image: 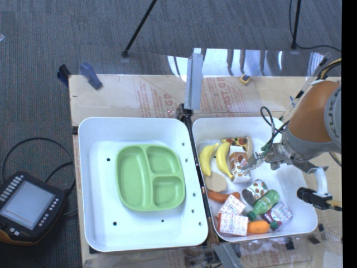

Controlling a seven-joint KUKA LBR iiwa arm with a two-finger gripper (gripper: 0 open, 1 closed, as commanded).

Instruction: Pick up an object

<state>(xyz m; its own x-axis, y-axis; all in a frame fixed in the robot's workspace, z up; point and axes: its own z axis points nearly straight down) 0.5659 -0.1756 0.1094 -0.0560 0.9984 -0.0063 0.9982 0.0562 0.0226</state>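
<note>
Left bin [89, 149]: shallow white tub, just has a green divided plate [150, 177] lying flat in the middle, three compartments, nothing in them.

Right bin [305, 202]: this one's got all the clutter, mostly toy food piled toward its left and front.

Bananas [215, 158]: two yellow ones side by side near the back left of the right bin, curving toward each other.

Pizza-print carton [240, 159]: small box lying just right of the bananas, touching the nearer one.

Can [255, 190]: little tin on its side, in front of the carton.

Green bottle [264, 202]: lying tilted just beside the can, toward the front.

Carrots: one [218, 195] lies left of the can, another [259, 227] sits at the front edge by the red-and-white packets [233, 215].

Arm [310, 121]: comes in from the right, orange band sitting over the right bin's back corner.

Gripper [260, 156]: down low in the right bin, right at the pizza-print carton's right edge. Honestly can't tell if it's spread or pinched together, too small and dark to read, and nothing is clearly held.

Worktop [128, 96]: brownish board under both bins.

Pendant [27, 206]: handheld controller with a screen, on the carpet off to the left.
</note>
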